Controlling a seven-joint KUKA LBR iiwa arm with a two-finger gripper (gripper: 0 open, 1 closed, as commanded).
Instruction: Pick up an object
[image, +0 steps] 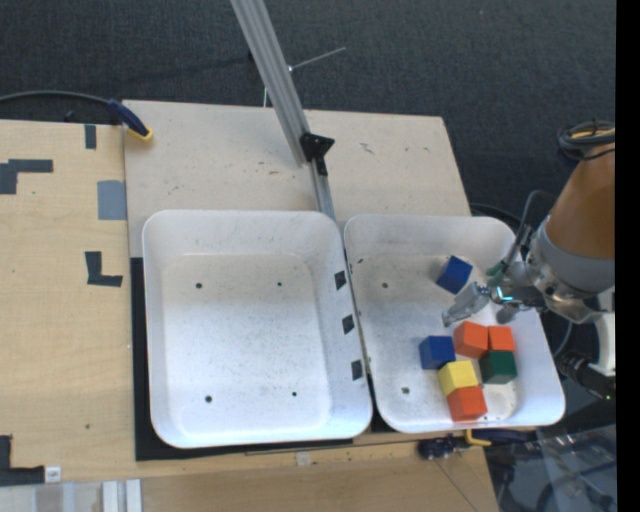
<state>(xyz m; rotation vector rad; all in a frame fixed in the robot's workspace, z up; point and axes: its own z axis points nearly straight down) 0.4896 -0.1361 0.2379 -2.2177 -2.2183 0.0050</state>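
Just below the claw, whose grip state cannot be told, an orange block is found amid crowded neighbours, so a centred, vertical descent is judged necessary.

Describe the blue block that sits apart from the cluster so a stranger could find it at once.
Look in the right bin of the two white bins. Most blocks huddle near its front right corner, but one blue block sits alone farther back, just left of the gripper. The other blue block touches the cluster, while this one touches none.
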